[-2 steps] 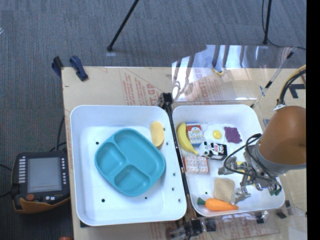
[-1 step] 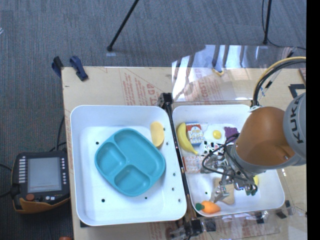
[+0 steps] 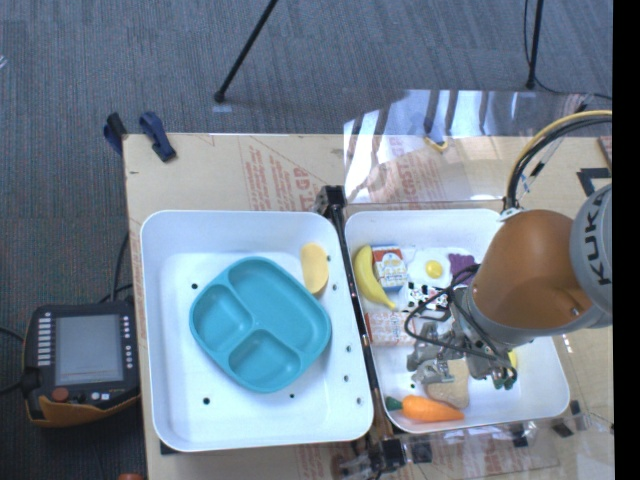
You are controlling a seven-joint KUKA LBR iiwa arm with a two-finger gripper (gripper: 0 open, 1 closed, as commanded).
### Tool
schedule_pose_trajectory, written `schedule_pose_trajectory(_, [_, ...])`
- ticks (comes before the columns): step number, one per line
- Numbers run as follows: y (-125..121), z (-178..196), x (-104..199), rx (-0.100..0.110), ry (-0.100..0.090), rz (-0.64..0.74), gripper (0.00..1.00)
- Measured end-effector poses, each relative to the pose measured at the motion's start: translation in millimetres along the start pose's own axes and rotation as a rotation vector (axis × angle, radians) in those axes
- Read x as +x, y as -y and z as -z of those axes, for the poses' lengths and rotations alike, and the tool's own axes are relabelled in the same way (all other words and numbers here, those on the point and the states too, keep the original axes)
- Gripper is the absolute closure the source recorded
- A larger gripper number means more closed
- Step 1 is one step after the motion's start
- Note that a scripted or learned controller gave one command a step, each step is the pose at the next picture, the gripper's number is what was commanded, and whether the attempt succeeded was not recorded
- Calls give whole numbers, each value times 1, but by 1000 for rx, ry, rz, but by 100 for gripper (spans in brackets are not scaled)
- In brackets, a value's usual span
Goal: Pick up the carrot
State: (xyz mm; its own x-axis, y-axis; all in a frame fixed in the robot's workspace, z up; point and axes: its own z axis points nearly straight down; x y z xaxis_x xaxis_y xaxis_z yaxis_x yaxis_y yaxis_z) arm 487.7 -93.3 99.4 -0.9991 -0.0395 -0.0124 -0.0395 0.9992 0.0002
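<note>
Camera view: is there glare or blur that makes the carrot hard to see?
Camera view: strong glare lies on the clear sheet behind the right bin; the carrot at that bin's near edge is sharp, evenly lit and free of glare; the pincer just above it looks dark and cluttered.

Carrot (image 3: pixel 433 409): a short orange toy carrot with a small green top at its left end. It lies flat on its side, long axis nearly horizontal in the camera view, green end pointing left and the rounded orange end pointing right. It rests on the floor of the right bin (image 3: pixel 548 400), in the near left corner, close to the front wall and just beside the bin's left wall. Its whole length is exposed.
</note>
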Motion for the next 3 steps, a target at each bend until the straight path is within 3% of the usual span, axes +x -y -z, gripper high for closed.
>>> schedule_pose_trajectory(1, [-30, 90, -3, -2, -6, 210, 100])
schedule_pose_trajectory(2, [-30, 87, -1, -3, -12, 211, 0])
schedule_pose_trajectory(3, [-9, -7, -10, 4, 14, 323, 0])
